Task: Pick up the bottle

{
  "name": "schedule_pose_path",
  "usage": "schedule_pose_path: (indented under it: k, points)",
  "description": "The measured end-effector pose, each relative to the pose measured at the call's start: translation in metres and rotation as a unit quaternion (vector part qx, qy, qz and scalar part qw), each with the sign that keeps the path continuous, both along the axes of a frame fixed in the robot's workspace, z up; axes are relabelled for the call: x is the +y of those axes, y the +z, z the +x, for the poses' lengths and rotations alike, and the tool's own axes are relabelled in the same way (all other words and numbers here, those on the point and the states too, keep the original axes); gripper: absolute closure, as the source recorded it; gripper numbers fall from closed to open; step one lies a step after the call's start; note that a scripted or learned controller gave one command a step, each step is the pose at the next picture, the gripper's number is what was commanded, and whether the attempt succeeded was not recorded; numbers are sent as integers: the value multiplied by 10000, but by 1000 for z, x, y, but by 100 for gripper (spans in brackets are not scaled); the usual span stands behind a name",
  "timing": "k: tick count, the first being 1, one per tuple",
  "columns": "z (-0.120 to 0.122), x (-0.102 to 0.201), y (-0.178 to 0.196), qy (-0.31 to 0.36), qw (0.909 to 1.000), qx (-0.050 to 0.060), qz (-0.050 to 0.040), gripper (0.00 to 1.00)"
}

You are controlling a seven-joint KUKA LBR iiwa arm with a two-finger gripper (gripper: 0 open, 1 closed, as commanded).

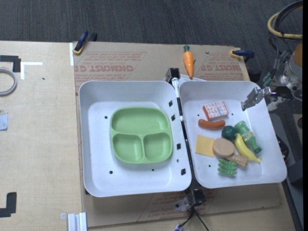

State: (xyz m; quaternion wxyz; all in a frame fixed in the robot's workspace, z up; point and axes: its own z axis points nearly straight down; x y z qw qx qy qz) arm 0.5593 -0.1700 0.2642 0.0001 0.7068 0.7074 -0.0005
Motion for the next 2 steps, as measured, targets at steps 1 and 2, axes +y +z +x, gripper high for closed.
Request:
schedule_pose_path:
  k: [1, 2]
  points:
    - [1, 0, 9, 8, 10000, -3, -6, 100]
    - [-56, -13, -47, 725, 9974, -1, 0, 100]
